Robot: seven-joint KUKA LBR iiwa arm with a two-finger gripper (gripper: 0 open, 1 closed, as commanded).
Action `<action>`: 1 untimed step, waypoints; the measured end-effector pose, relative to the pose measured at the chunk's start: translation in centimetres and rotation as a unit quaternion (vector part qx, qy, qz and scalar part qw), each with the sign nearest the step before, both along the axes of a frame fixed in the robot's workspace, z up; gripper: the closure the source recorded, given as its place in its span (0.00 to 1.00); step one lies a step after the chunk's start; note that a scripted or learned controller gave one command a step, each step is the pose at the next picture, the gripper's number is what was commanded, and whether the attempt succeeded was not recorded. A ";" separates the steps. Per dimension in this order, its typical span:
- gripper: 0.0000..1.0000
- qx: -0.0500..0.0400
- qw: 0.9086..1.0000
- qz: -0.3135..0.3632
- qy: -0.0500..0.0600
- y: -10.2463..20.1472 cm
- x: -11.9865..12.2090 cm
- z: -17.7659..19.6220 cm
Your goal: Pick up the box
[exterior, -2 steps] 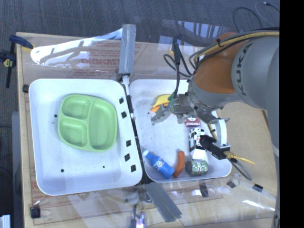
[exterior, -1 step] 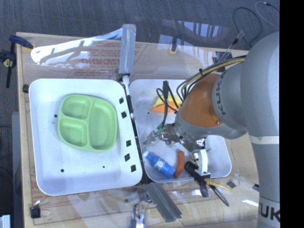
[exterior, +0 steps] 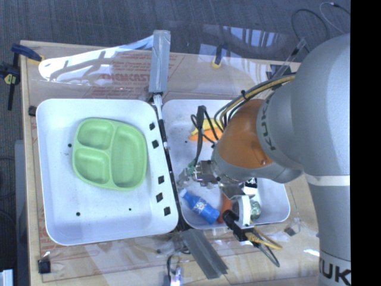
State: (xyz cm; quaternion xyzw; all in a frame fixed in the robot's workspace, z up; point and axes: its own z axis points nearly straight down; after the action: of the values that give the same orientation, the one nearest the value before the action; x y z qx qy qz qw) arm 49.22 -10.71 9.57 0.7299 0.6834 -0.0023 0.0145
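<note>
Finding the end effector [exterior: 201,173] low over the floor of the right bin [exterior: 177,137]; cannot tell how far open, nor make out any hold. Taking the small blue box [exterior: 199,206] for the target: lying tilted near the bin's front wall, just beside the end effector. Probably light, stiff card with a slick printed skin; best pinched across the narrow sides. Pale label print there too small to read; "KU" legible on the grey arm [exterior: 324,100].

Box [exterior: 199,207] looked like a small blue pack with some pale print, lying flat and slanted at the near-left of the right bin [exterior: 178,130].
</note>
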 end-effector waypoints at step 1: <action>0.00 0.013 0.995 -0.101 0.009 -1.6 6.2 -0.5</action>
State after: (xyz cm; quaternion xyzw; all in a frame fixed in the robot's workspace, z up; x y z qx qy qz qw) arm 55.38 -12.36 9.11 0.7953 0.6062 -0.0015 -0.0009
